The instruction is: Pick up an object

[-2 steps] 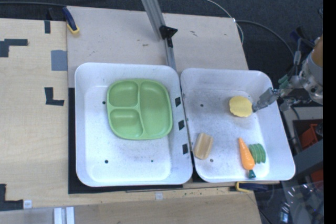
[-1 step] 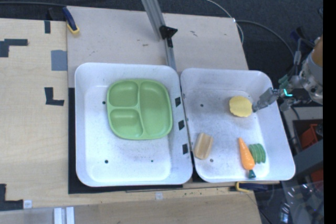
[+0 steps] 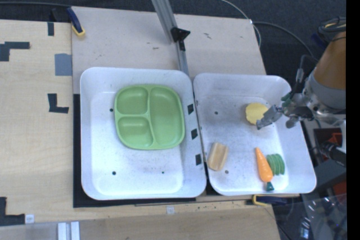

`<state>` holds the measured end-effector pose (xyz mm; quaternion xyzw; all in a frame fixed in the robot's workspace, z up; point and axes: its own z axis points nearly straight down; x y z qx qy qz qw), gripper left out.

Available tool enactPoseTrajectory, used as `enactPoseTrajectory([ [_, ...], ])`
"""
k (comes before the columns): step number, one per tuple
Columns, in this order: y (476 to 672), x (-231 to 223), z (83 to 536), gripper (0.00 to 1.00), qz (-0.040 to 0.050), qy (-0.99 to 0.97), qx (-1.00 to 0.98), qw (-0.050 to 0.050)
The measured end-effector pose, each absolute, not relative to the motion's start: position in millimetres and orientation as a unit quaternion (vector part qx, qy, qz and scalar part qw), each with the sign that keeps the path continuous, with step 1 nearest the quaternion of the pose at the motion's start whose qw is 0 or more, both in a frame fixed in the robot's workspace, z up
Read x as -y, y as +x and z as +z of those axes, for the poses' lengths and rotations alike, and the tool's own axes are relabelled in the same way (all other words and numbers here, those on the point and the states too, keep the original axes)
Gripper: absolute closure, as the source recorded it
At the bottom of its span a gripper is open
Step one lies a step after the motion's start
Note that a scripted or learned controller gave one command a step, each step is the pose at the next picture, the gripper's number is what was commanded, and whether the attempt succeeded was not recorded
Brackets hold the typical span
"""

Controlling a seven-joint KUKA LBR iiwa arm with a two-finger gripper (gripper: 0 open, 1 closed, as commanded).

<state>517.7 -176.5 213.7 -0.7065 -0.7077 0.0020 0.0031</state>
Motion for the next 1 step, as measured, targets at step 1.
enactPoseTrajectory([
  [1, 516.2, 175.8, 148.8, 0.00, 0.0024, -0.707, 0.707, 0.004],
])
